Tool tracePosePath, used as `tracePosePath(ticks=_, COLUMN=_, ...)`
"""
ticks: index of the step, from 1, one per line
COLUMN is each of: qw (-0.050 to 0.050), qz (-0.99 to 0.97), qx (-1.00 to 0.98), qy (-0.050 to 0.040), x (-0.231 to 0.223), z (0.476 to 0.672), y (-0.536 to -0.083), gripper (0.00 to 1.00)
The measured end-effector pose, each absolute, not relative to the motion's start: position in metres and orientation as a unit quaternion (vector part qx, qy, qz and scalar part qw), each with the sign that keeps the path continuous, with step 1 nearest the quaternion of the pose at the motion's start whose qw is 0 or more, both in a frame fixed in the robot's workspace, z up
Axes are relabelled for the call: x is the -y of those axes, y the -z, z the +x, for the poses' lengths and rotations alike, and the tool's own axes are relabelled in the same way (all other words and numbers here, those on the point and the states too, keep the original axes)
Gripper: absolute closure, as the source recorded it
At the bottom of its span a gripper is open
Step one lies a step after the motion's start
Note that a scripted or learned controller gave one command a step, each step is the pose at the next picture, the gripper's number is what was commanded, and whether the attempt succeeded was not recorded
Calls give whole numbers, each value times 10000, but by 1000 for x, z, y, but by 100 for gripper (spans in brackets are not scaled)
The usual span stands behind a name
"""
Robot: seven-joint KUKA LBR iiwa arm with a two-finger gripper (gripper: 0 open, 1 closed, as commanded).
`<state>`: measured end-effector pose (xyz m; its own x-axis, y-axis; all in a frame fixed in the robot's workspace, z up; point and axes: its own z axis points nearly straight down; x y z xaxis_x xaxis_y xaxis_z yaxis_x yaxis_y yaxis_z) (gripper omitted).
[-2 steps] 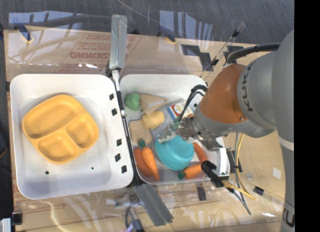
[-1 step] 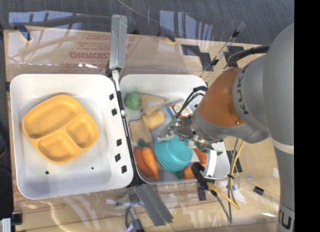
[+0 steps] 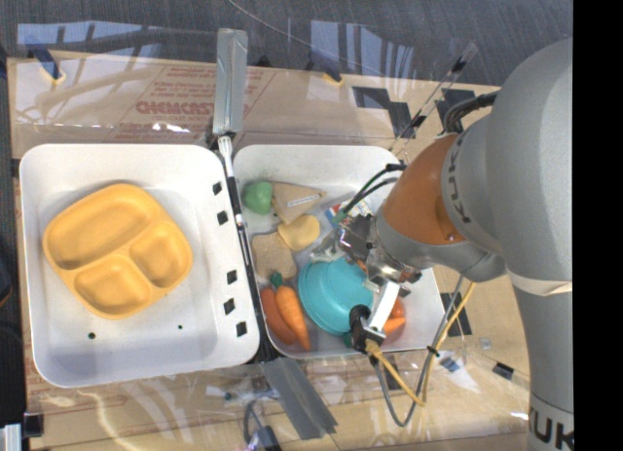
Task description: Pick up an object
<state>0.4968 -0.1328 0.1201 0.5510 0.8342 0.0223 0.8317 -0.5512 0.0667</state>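
One gripper (image 3: pixel 350 237) sits low in the right bin (image 3: pixel 302 159); can't tell its grip state. Smooth round teal bowl (image 3: pixel 331 298) is just beside it. Ridged orange carrot (image 3: pixel 284 315) lies by the bin's left wall, with green ball (image 3: pixel 258 196) and pale wedge (image 3: pixel 295 202) near the far wall. Left bin (image 3: pixel 58 352) holds a glossy yellow divided plate (image 3: pixel 117 247), with bare floor around it.
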Motion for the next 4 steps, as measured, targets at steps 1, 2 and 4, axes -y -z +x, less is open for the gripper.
tracePosePath(ticks=1, qw=252, qz=8495, qx=-5265, qy=-227, x=134, z=496, y=-119, gripper=0)
tracePosePath(ticks=2, qw=9, qz=8437, qx=-5368, qy=-21, x=108, z=586, y=-93, gripper=0)
tracePosePath(ticks=4, qw=-25, qz=8748, qx=-4844, qy=17, x=139, z=525, y=-90, gripper=100)
